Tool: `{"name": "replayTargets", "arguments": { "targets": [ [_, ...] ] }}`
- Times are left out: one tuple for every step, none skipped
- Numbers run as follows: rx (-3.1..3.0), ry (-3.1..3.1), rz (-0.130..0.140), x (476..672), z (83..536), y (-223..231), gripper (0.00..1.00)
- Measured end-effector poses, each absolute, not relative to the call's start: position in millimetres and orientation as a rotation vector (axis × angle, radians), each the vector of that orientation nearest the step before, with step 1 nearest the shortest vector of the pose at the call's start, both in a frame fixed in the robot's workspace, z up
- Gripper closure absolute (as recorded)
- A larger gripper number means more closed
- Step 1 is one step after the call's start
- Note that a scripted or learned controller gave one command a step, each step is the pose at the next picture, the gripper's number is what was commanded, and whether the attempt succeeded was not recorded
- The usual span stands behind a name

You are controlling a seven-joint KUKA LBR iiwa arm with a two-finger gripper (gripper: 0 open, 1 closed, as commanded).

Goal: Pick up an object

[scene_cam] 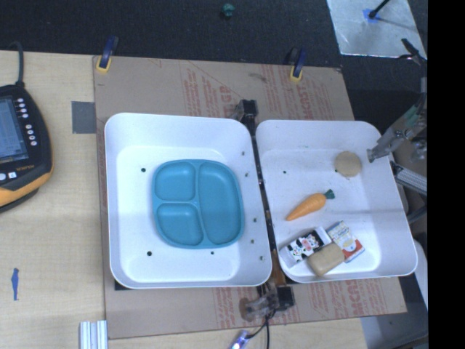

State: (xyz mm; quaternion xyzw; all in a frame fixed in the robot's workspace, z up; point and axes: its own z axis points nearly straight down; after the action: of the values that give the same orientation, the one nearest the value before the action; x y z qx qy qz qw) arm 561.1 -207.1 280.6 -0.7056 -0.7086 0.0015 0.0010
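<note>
A single fixed camera is mounted above the tabletop and looks down at a slant. Both white bins, left and right, sit mid-frame at moderate range, with dark floor beyond the tabletop.

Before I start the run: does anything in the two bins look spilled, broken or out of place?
Nothing stands out. The blue plate lies flat in the left bin; the carrot, round piece and small packets lie loose in the right bin.
</note>
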Motion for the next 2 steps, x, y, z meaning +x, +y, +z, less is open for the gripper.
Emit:
{"name": "replayTargets", "arguments": {
  "targets": [
    [-2.211, -2.224, 0.008, 613.0, 155, -183, 0.0],
    [-2.211, -2.227, 0.007, 561.1, 135, -135, 0.0]
  ]
}}
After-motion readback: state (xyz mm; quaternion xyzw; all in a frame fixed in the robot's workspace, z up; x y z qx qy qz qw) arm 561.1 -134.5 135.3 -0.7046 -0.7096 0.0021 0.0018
